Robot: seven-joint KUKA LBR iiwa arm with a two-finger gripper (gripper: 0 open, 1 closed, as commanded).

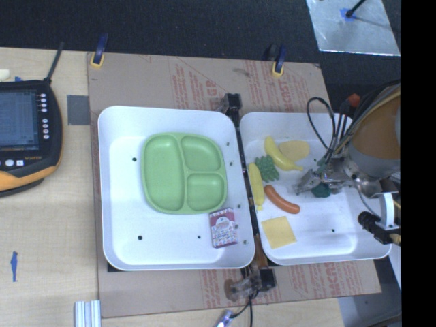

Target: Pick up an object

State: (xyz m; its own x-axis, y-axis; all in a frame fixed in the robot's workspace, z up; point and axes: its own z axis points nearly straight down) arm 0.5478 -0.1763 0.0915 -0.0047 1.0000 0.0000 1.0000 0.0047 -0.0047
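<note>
We see the gripper (315,181) low in the right bin (340,247), right of centre, its jaws seemingly closing on a small dark green object (321,191), not lifted. Raising it clear remains, we judge.

The grey KUKA arm with its orange band (379,131) reaches in from the right edge of the camera view, its thick rounded body bent low toward the bench. Black cables (325,125) loop up from the wrist and curve back down to the tool end. The metal two-finger gripper (315,181) points toward the view's left, held low, with a small dark green piece just at its tip; whether that piece sits between the fingers is too small and cluttered to tell.
</note>
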